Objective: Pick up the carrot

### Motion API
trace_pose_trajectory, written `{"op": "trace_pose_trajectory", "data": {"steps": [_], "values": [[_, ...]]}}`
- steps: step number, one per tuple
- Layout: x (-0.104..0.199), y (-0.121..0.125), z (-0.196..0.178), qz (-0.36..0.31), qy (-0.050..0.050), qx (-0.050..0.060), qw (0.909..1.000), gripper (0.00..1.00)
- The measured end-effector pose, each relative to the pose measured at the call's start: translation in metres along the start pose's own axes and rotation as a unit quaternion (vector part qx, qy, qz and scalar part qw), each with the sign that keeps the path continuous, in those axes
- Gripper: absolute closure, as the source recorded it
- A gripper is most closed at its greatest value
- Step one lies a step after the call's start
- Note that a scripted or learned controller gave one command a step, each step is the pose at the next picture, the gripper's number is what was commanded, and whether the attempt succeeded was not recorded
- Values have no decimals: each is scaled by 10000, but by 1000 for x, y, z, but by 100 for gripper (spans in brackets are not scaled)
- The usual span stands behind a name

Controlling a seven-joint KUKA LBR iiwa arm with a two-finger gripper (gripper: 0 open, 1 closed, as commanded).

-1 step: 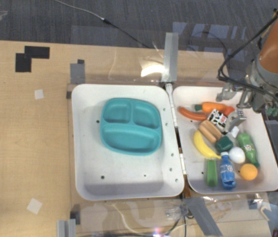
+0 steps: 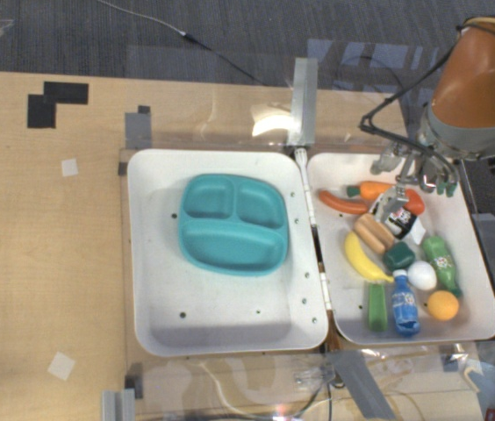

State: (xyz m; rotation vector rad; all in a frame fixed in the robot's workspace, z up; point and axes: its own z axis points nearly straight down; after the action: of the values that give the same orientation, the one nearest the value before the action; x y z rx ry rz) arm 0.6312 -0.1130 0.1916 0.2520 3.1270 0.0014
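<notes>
White bins are shown side by side on the wooden counter (image 2: 46, 261). Nearest in the right bin (image 2: 484, 318) are seen a blue bottle (image 2: 405, 303), a green stick (image 2: 376, 306) and an orange ball (image 2: 443, 305); beyond these, a banana (image 2: 364, 259). Farther back, the carrot (image 2: 386, 192) is seen lying across the bin's far part. The end effector (image 2: 398, 207) is positioned directly over it; whether it is wide or narrow cannot be told. A teal divided plate (image 2: 233, 223) is held in the left bin (image 2: 155, 318).

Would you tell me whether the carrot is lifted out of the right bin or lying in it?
Lying in it. The carrot rests on the floor of the right bin near its far edge, with the gripper right beside it.
</notes>
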Motion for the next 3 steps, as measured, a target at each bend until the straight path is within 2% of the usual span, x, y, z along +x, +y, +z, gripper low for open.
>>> {"op": "trace_pose_trajectory", "data": {"steps": [1,2,3], "values": [[-30,13,85,-45,20,-1,10000,0],[-23,20,102,1626,37,6,9867,0],[-30,-92,91,-110,-41,16,9999,0]]}}
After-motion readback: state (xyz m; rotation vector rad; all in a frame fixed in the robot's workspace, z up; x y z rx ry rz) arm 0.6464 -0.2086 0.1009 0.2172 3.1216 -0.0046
